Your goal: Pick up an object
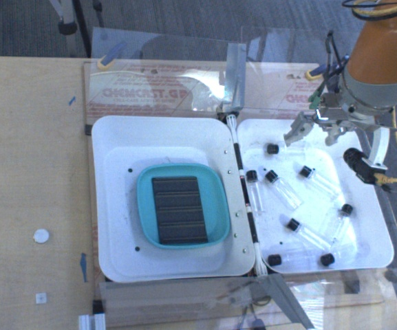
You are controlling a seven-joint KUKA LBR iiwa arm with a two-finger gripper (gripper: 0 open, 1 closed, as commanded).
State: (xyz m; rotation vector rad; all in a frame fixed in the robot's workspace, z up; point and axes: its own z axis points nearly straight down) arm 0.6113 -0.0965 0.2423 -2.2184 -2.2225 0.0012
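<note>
The right bin (384, 243) holds several clear vials with black caps, scattered flat on its floor. One vial (281, 188) lies near the middle left, another vial (318, 181) to its right, and a third vial (307, 234) lower down. A lone black cap (272, 148) sits near the back. My gripper (315, 134) hangs over the back of this bin, above the vials, its fingers (295, 130) spread open with nothing between them.
The left bin (109, 157) carries a teal tray (146, 184) with a dark ridged block (179, 210) inside. A clear panel and a taped card stand behind both bins. A small white disc (41, 236) lies on the wooden bench at the left.
</note>
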